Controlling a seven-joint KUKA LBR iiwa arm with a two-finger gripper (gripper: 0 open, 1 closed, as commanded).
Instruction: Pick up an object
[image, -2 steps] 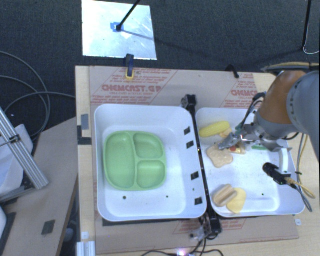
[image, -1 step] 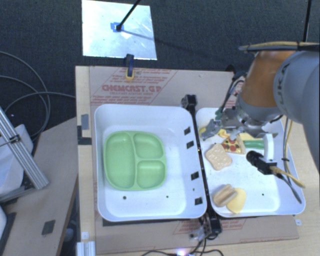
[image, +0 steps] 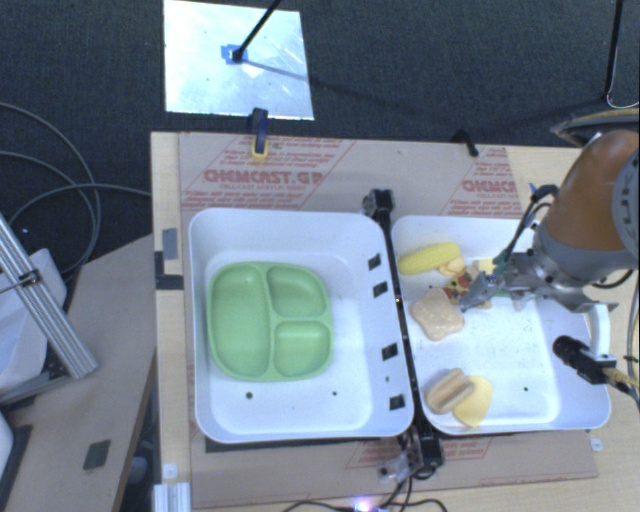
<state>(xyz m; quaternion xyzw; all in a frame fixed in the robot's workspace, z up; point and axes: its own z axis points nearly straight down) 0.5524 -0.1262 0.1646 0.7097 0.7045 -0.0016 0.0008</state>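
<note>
Yellow toy banana (image: 428, 258) sits by the right bin's (image: 520, 400) far edge with the gripper (image: 472, 290) hovering beside it, approach step I'd say, can't tell its state, next it needs lining up and lowering.

**Hidden, cropped and unclear**

The arm (image: 600, 200) runs off the right edge, so its upper links are cut away. The end effector (image: 478, 288) is small and cluttered; whether its fingers are open or closed cannot be told. Small reddish and yellow bits (image: 458, 282) beneath it are too tiny to identify. At the left edge, a metal frame (image: 40, 310) is cropped.
</note>
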